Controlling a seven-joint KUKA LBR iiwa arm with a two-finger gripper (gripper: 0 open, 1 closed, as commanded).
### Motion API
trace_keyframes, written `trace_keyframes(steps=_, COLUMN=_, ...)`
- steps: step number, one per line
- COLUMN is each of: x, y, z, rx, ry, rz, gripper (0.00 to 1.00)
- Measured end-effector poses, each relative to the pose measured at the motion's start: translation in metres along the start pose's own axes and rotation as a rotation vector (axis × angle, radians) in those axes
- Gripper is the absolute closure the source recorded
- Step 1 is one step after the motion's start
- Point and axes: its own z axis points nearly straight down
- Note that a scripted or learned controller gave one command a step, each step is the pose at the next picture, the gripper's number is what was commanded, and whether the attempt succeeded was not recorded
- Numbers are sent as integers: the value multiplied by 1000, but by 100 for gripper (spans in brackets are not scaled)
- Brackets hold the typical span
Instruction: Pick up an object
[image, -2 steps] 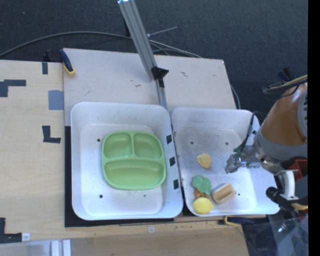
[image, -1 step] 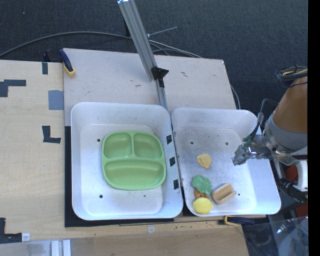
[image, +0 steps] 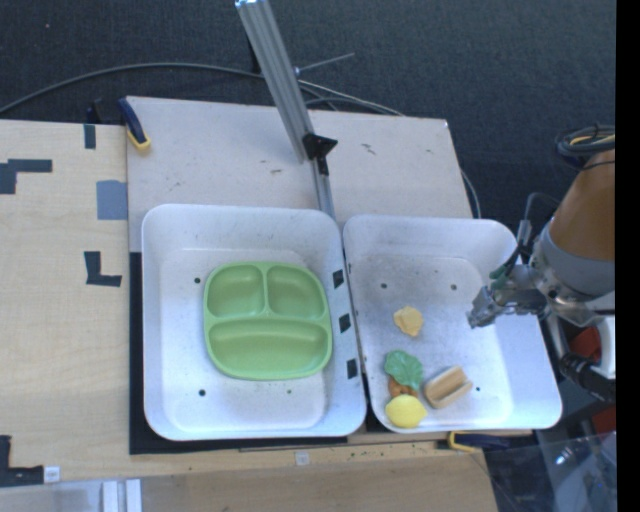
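Lemon, bread roll and green-leafed vegetable toy cluster at the right bin's near edge, with a yellow lump just beyond. Gripper hovers above that bin's right side; whether its fingers are spread or pressed together cannot be told. Step judged: approach, nothing held; next, descend leftward onto one item.

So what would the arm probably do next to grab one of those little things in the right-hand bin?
Probably slide left and lower toward the small yellow piece. The gripper sits over the right bin near its right side with nothing between its fingers, and that piece lies alone, nearest to it. The lemon, green leafy toy and tan block crowd together near the bin's front edge, which looks harder to grasp cleanly.
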Motion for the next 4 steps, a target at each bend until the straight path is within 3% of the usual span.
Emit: trace_keyframes(steps=4, x=199, y=89, z=19, rx=2, ry=1, rz=-5, gripper=100)
